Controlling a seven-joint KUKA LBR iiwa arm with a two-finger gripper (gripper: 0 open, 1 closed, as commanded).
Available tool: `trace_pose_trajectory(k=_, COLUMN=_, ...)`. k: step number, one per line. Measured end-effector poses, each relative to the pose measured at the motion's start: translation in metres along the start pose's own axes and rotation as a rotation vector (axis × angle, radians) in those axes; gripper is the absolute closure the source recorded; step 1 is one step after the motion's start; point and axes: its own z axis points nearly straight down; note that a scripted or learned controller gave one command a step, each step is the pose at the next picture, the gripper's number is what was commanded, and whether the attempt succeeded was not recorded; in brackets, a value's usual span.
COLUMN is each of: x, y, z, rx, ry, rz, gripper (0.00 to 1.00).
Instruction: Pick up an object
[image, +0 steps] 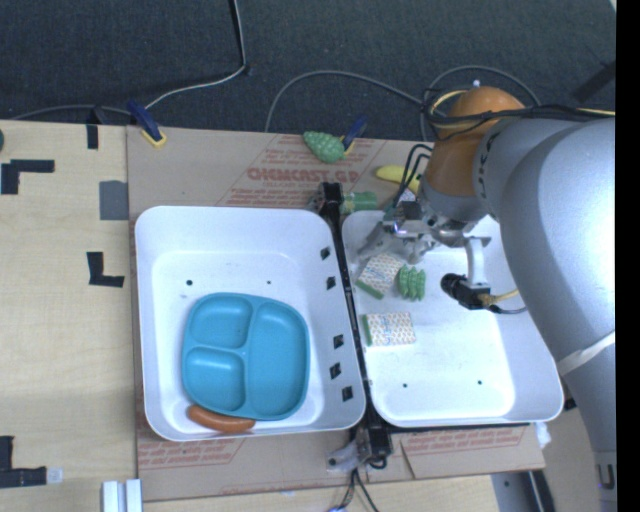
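Your claw (405, 232) is down in the right bin (500, 400), up near its back-left corner. Honestly you can't tell from this angle how far it's spread, there's just too much metal and shadow bunched up there. Nothing visibly sits in it. Right below it there's a small green knobbly thing (411, 282), and touching that on the left a pale patterned packet (379, 275) lying tilted. A second patterned packet (390, 328) lies flat a bit nearer the front, just beside the divider. Over in the left bin (160, 240) you've got a blue divided plate (245, 355) with an orange sausage-shaped piece (220, 421) tucked against its front edge.
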Motion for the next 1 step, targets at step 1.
trace_pose_trajectory(k=1, x=-0.0029, y=-0.042, z=-0.0008, rx=0.002, ry=0.0, rz=0.001, gripper=0.0)
